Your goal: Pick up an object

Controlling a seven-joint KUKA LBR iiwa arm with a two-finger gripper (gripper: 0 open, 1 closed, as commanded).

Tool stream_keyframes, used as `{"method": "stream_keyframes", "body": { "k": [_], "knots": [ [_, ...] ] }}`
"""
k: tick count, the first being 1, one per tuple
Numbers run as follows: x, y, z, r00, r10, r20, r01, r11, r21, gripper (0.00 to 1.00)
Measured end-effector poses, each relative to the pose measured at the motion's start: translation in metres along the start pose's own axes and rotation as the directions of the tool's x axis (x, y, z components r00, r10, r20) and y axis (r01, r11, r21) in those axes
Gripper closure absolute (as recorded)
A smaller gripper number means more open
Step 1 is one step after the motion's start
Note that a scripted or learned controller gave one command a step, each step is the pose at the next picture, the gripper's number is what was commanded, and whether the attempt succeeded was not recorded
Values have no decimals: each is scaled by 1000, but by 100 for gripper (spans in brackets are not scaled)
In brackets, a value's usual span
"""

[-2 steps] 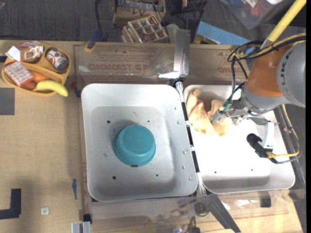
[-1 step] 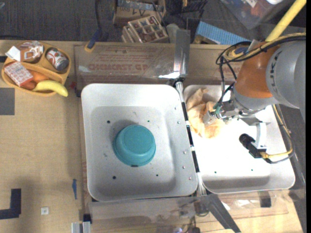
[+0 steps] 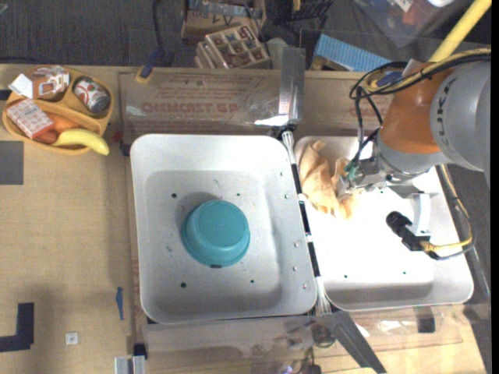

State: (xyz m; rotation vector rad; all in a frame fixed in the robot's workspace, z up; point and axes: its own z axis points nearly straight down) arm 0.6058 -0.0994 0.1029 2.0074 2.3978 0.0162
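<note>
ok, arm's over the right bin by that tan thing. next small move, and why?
Probably a short descent onto the crumpled tan cloth-like object in the right white bin. The gripper sits at the object's right edge, but nothing is visibly between its fingers. The teal bowl lies across in the left white bin.

One fixed camera looks down aslant on both white bins (image 3: 156, 162).

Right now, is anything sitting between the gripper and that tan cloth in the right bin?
Nothing visible. The gripper is right at the tan cloth, at its right edge in the right bin. The teal bowl sits apart in the left bin, out of the way.
</note>
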Motion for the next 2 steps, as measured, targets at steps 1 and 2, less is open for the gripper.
{"method": "stream_keyframes", "body": {
  "k": [1,2],
  "knots": [
    [-34,13,-15,962,-274,-5,274,962,11,100],
    [7,51,-93,960,-281,-7,281,959,13,100]
  ]
}}
